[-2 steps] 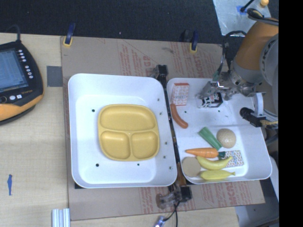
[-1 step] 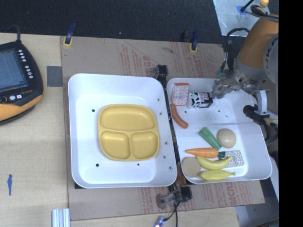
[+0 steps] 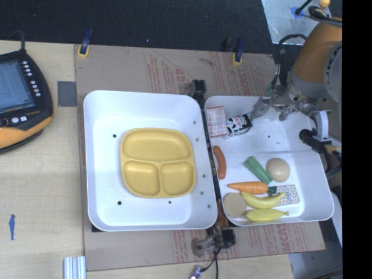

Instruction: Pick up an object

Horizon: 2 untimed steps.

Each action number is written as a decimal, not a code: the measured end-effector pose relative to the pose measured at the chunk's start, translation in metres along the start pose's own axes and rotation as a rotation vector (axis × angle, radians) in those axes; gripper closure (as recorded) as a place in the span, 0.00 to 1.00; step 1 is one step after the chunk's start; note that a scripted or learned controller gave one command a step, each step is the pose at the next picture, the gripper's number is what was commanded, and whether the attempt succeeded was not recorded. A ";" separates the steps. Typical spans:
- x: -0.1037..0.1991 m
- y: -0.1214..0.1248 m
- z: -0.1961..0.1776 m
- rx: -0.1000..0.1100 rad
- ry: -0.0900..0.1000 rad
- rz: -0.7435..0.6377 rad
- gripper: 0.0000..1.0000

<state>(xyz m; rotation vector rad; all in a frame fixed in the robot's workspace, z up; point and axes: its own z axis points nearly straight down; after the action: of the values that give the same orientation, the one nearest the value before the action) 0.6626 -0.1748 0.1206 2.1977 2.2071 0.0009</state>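
The right bin [image 3: 317, 173] holds several objects. A black-and-white patterned carton [image 3: 237, 125] lies near its back left, beside a pink packet [image 3: 215, 122]. Further forward are a brown sausage [image 3: 220, 161], a green piece [image 3: 256, 169], a beige round item [image 3: 278, 168], a carrot [image 3: 249, 186], a banana [image 3: 263, 200], a second yellow fruit [image 3: 266, 215] and a tan disc [image 3: 234, 204]. My gripper [image 3: 258, 110] reaches in from the upper right, low over the bin, its tip right at the carton's right end. I see nothing lifted.
The left bin [image 3: 99, 156] carries a yellow divided tray [image 3: 157, 161]. A patterned card [image 3: 289, 193] lies by the banana. A teach pendant [image 3: 20, 97] rests on the bench at far left. Clamps stand along the cardboard's back edge [image 3: 237, 50].
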 end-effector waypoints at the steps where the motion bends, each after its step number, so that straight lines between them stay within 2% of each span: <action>1: 0.010 -0.059 0.017 0.014 0.013 0.002 0.00; 2: 0.028 -0.130 0.026 0.025 0.019 -0.001 0.00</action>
<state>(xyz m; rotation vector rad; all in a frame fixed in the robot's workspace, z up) 0.5326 -0.1484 0.0913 2.2182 2.2301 -0.0058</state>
